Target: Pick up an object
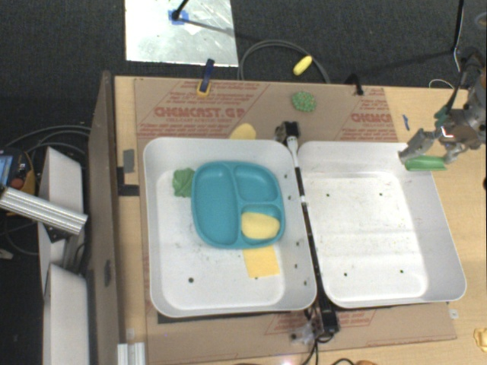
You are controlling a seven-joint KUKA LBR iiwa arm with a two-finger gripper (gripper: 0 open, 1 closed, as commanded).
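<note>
Beneath me the table (365, 112) wears printed brown cardboard; beyond it dark carpet (61, 29) carries a shiny metal sheet (181, 21) and loose cables (46, 139).

From my station the feed is evenly lit from overhead, with soft, short shadows. The two white bins (380, 226) come through bright, close to washed out on their floors, and I see only faint shading along their inner walls. Behind the bins, the foil sheet (181, 20) throws patchy glare. The dark floor around it is dim and shows little detail. To the right of the bins, the gripper (430, 149) looks soft and slightly smeared. The teal plate (221, 204) in the left bin reads sharper, though the whole frame is grainy.
</note>
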